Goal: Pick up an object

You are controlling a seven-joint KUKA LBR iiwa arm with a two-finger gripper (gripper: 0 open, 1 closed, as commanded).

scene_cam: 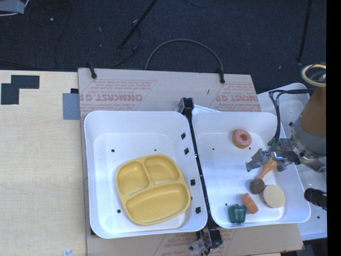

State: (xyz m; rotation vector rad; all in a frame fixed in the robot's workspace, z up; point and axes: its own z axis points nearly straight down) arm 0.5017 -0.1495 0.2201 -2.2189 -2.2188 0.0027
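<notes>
Two white bins sit side by side on the surface (pixel 42 159). The left bin (pixel 101 137) holds a yellow divided plate (pixel 153 189) lying flat, toward its near side. The right bin (pixel 224 127) carries the small things: a pink ring (pixel 242 138) toward the far side, well apart from the rest; near the front a green pepper (pixel 237 213) with an orange block (pixel 249 202) just beside it; a dark brown lump (pixel 257 186) and a cream disc (pixel 274 196) next to each other, right of those. An orange stick (pixel 266 169) lies tilted, its lower end touching or almost touching the brown lump. The arm (pixel 314 116) reaches in from the right, and its jaws (pixel 269 158) — grey, low over the right bin's middle right — are at the stick's upper end. Whether they are open, closed or gripping the stick I cannot tell; the metal parts blur together there.
</notes>
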